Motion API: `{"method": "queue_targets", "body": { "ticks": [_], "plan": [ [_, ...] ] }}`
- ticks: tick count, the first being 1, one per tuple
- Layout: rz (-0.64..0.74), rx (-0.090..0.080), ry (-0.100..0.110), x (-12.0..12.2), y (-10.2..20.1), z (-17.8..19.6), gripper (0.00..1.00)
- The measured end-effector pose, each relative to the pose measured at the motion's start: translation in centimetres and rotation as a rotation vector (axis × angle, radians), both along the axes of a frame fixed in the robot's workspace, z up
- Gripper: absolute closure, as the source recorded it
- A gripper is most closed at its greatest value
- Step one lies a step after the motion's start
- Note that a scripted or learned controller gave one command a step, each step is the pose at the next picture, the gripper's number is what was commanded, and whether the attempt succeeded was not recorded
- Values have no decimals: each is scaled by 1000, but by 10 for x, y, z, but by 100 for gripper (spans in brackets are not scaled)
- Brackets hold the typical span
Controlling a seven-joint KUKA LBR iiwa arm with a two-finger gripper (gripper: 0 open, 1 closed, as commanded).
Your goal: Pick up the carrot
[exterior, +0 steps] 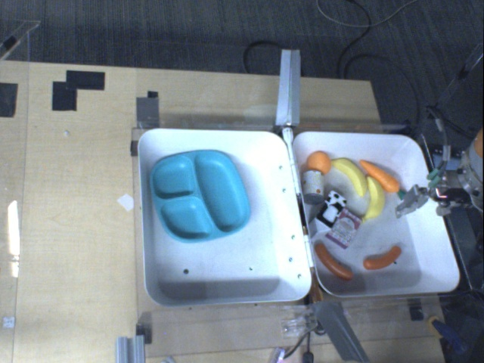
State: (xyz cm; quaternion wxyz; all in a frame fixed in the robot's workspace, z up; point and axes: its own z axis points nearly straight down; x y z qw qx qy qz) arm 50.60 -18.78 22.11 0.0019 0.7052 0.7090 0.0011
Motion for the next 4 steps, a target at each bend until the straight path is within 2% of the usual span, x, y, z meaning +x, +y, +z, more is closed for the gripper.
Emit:
{"method": "queue_targets", "body": {
  "ticks": [1, 2, 3, 4],
  "plan": [
    [-122, 1, 1, 61, 22, -65, 0],
    [-176, -3, -25, 24, 65, -126, 0],
    [46, -15, -21, 33, 89, -117, 0],
    [27, -2, -13, 127, 69, -125, 0]
  ]
}}
